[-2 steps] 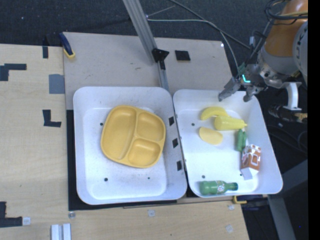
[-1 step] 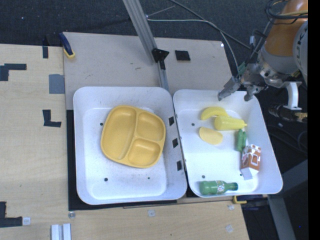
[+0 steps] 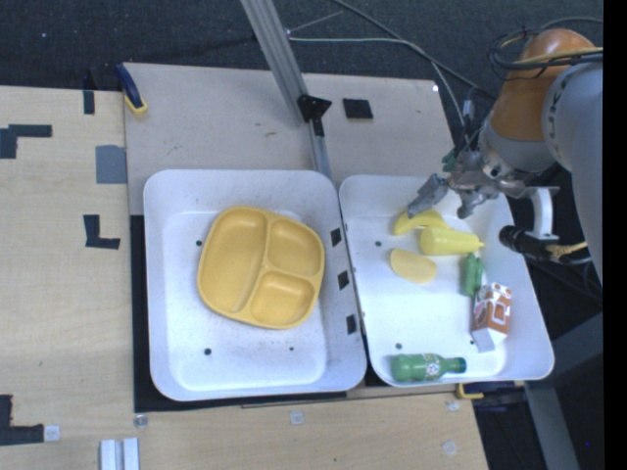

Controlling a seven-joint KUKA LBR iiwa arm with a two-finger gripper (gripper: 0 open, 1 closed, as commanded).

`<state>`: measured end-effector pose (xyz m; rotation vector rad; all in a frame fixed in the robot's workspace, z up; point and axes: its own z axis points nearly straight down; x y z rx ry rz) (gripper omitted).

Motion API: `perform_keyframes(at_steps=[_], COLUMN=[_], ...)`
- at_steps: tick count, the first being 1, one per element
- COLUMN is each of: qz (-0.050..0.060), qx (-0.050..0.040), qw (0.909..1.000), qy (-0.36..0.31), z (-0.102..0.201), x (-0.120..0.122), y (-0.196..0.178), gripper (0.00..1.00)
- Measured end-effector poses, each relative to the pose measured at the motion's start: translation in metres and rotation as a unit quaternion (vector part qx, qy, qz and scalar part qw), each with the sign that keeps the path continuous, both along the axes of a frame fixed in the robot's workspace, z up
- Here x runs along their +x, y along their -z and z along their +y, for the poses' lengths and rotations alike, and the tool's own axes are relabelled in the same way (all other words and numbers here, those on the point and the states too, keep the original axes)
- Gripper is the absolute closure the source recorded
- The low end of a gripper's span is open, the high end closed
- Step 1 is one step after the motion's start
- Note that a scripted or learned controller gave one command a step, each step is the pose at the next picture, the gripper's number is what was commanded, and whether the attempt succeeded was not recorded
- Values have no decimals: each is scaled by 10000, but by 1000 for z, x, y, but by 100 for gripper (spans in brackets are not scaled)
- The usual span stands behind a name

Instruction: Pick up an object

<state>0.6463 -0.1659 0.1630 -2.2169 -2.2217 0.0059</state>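
Note:
My gripper (image 3: 446,204) hangs over the far part of the right bin (image 3: 377,316), its two fingers spread apart with nothing between them. Just below it lie a yellow banana-like piece (image 3: 409,223) and a yellow cone-shaped toy (image 3: 451,242). A pale yellow rounded piece (image 3: 413,265) lies nearer the bin's middle. A slim green item (image 3: 471,274) and a small orange-and-white carton (image 3: 492,314) lie along the right side. A green bottle (image 3: 424,366) lies on its side at the near edge.
The left bin (image 3: 176,360) holds a yellow divided plate (image 3: 262,266). A slanted metal pole (image 3: 279,42) rises behind the bins. Cables run across the dark floor at the back. A yellow-and-blue clamp (image 3: 130,90) sits at the bench's far left corner.

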Motion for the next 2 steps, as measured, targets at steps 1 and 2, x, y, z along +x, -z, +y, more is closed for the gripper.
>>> perform_keyframes(at_steps=[1,2], qz=[-2,-21], qx=[-1,-8], qw=[10000,10000], qy=[1,-2], z=[9,9], x=[4,4], y=[50,79], gripper=[0,0])
